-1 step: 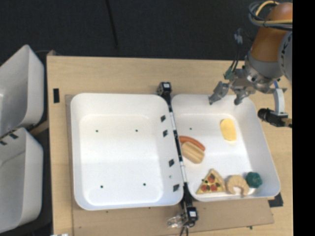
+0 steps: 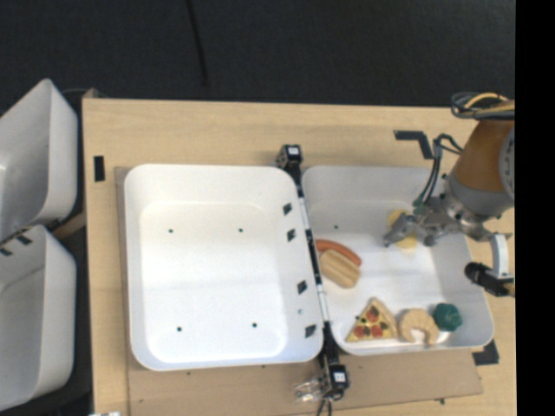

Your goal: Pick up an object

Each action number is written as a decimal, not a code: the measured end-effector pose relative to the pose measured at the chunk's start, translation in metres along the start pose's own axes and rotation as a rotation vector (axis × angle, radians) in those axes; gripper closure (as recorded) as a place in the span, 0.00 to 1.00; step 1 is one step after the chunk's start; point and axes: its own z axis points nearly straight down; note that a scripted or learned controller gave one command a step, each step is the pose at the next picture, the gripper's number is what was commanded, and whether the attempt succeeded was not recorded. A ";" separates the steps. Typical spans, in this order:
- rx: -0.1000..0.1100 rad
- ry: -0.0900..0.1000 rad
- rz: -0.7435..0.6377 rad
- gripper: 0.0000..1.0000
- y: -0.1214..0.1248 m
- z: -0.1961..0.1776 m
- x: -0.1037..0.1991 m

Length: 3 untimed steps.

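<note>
My gripper (image 2: 406,230) is low in the right bin (image 2: 451,271), in its upper right part, and the arm comes in from the right. A small yellow object (image 2: 405,242) lies right under and against the gripper, partly hidden by it. A hot dog in a bun (image 2: 338,262) lies near the bin's left wall. Along the front wall lie a pizza slice (image 2: 373,321), a round tan pastry (image 2: 418,325) and a small green object (image 2: 447,316).
The left bin (image 2: 208,263) stands beside the right one, with a hinged divider (image 2: 305,245) running between them. The wooden bench (image 2: 208,128) surrounds both. White containers (image 2: 30,163) sit off the bench at far left.
</note>
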 end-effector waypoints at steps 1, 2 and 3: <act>-0.019 -0.005 -0.004 0.00 -0.089 -0.152 0.002; -0.027 -0.007 -0.014 0.00 0.002 -0.267 0.005; -0.025 0.000 -0.020 0.00 0.015 -0.389 0.102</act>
